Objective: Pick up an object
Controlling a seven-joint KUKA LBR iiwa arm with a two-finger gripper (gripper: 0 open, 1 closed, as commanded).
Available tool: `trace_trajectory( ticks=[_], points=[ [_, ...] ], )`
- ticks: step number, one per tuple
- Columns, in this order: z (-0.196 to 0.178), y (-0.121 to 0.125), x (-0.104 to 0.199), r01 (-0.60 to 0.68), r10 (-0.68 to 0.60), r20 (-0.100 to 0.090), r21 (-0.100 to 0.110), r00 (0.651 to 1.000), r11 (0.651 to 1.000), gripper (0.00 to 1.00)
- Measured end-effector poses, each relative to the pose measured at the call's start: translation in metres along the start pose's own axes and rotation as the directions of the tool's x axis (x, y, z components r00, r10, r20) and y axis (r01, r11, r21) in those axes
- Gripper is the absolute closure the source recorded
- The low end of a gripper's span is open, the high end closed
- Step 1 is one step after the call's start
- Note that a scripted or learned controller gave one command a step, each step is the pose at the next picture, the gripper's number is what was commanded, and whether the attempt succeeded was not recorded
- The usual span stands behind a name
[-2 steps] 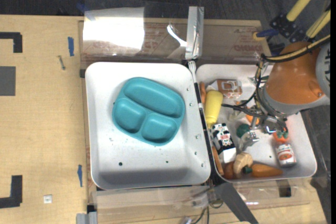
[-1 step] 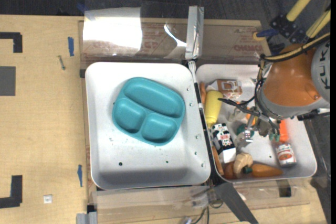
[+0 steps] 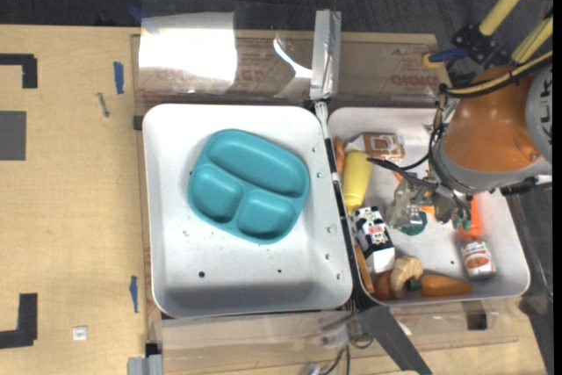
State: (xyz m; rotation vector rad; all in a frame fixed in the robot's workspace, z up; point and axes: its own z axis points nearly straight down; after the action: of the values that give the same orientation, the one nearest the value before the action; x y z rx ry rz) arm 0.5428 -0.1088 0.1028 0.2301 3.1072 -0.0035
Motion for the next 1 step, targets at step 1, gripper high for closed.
trace_trajectory(
  ticks=[1],
  points=[
    [-0.1442,0.059,-0.07,-0.032,0.032,-0.01,-0.002,0.999,0.999,1.0]
  ],
)
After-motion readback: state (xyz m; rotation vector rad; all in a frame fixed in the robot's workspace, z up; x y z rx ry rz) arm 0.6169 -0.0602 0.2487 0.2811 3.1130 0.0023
